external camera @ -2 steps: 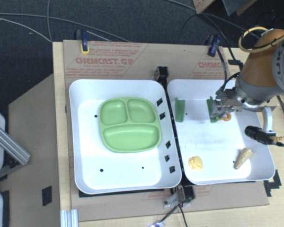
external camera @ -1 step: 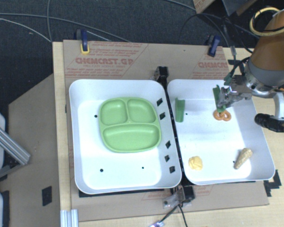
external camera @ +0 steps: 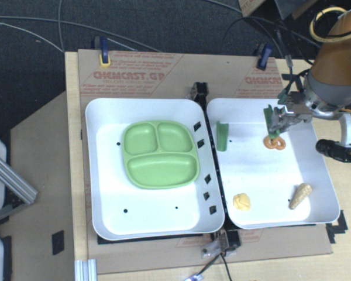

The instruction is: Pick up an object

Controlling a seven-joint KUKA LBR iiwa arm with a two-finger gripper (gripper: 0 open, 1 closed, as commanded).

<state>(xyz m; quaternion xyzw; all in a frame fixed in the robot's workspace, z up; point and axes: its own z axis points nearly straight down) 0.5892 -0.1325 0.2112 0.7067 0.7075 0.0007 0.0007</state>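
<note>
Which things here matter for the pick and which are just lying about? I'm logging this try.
In the job:
tool, low in the right bin
orange pretzel-like ring just under it

Lying about:
green divided plate in the left bin
green stick
yellow lump
tan cone

Your arm [external camera: 333, 69] enters from the right edge of the camera view, its orange band uppermost at the top right corner and the grey wrist section just below it. From the wrist the tool head extends leftward and downward, ending in the gripper [external camera: 275, 130]. You see the gripper pointing down, its dark fingers close together and low, at the level of the surface beneath. A black cable loops beside the wrist.
</note>
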